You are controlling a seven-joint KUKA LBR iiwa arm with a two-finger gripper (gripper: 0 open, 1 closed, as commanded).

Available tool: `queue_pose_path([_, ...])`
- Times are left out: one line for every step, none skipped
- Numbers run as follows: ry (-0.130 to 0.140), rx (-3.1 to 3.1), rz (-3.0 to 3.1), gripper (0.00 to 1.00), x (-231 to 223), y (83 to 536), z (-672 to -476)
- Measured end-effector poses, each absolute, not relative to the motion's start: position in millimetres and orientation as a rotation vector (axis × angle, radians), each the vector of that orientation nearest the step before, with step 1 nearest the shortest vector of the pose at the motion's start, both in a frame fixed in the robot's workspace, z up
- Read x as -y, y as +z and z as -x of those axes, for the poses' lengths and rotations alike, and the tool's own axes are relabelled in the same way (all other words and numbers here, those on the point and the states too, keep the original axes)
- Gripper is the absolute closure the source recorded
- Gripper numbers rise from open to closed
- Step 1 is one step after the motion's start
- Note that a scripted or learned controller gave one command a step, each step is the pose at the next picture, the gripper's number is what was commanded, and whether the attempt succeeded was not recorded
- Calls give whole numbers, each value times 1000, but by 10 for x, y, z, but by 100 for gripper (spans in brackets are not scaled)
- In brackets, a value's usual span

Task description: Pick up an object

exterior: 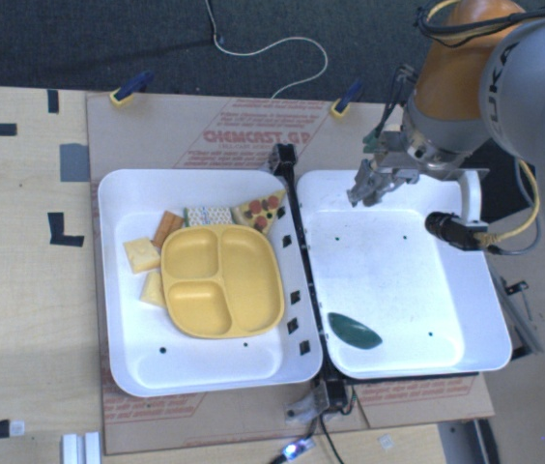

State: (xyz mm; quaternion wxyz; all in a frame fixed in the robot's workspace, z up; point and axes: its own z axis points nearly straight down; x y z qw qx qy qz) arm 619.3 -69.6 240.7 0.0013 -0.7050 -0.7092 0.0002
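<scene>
The claw is shown poised above the far left corner of the right bin, carried by the grey arm that enters from the right. Whether the claw is wide or narrow cannot be told from this view, and nothing is seen held in it. The step in hand is judged to be the approach, with no object yet picked up.

One candidate object, a dark green leaf-shaped item, is seen lying flat on the floor of the right bin near its near left corner, well apart from the claw. In the left bin a yellow divided plate is seen, with small toy food pieces packed beside its far and left edges.

For the green item, a traverse towards the near side of the bin and a descent are judged to be called for. Open floor is available across most of the right bin, so the path is unobstructed. The item is close to the near wall and to the divider between the bins, which leaves little clearance on those sides.
</scene>
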Motion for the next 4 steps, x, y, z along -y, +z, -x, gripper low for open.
queue_pose_path([5, 2223, 2215, 100, 277, 2248, -5988])
queue_pose_path([4, 2223, 2216, 100, -56, 2210, -5904])
queue_pose_path([4, 2221, 2218, 100, -79, 2185, -5852])
queue_pose_path([0, 2224, 2218, 100, -183, 2325, -5968])
